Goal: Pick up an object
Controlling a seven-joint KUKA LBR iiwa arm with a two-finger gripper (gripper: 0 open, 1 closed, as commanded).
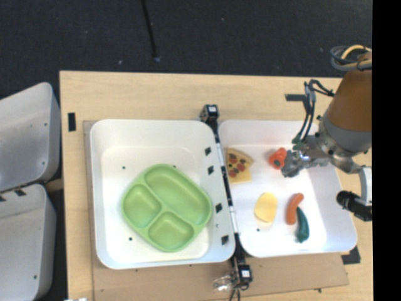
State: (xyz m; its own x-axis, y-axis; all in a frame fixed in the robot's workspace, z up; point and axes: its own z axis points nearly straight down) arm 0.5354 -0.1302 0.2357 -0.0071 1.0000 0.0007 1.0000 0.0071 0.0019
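Note:
In the right bin lie a pizza slice, a yellow piece, a red-orange sausage-shaped piece and a teal piece. A small red-orange piece lies at the bin's upper middle. My gripper hangs right beside that red piece, just to its right, low over the bin. I cannot make out how the gripper stands around it. The arm's grey and orange wrist rises at the right.
The left bin holds a green divided plate. A black-clipped divider separates the two bins. The wooden bench surrounds them. Cables hang near the wrist.

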